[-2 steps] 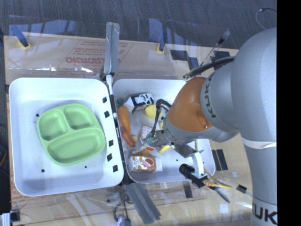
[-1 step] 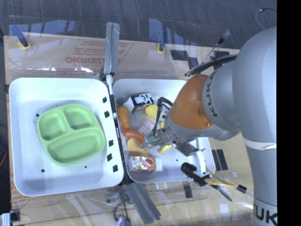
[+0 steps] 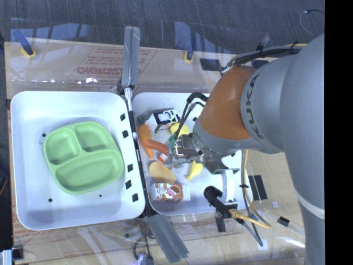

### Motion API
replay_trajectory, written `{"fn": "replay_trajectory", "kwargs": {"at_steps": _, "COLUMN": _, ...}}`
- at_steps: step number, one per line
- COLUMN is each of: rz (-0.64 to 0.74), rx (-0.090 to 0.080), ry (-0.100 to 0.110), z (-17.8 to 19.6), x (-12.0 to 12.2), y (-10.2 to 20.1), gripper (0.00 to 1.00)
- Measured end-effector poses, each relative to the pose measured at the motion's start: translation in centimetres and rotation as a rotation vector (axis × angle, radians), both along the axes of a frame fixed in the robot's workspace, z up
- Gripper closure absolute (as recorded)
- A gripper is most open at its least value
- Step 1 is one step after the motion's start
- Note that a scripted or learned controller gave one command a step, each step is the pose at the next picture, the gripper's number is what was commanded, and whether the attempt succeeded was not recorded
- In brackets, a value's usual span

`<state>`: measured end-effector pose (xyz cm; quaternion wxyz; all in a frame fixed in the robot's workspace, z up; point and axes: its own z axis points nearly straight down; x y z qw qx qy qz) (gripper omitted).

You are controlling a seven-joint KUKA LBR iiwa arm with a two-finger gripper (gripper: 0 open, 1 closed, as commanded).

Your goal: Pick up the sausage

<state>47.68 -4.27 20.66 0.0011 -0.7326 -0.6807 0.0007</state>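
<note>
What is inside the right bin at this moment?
The right bin holds a carrot, a sausage, a pale wedge, a yellow piece and a small carton. The arm covers its right part.

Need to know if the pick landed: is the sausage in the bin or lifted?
In the bin. The sausage lies on the right bin's floor beside the carrot.

A pale green divided plate (image 3: 84, 157) is seen in the white left bin (image 3: 25, 203). In the white right bin (image 3: 190, 208), an orange carrot (image 3: 144, 132), a reddish-orange sausage (image 3: 156, 146), a yellow wedge (image 3: 162, 174) and a red-and-white printed packet (image 3: 167, 192) are seen. The arm (image 3: 276, 104) is coloured grey with an orange band.
</note>
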Motion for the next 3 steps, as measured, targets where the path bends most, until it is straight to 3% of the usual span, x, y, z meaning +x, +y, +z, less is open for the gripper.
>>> {"fn": "replay_trajectory", "kwargs": {"at_steps": 1, "rz": 0.026, "rx": 0.0, "ry": 0.001, "z": 4.8, "x": 4.7, "y": 7.1, "gripper": 1.0}}
{"fn": "replay_trajectory", "kwargs": {"at_steps": 2, "rz": -0.14, "rx": 0.0, "ry": -0.001, "z": 14.7, "x": 0.8, "y": 11.5, "gripper": 1.0}}
{"fn": "replay_trajectory", "kwargs": {"at_steps": 3, "rz": -0.259, "rx": -0.003, "ry": 0.003, "z": 7.8, "x": -0.1, "y": 16.6, "gripper": 1.0}}
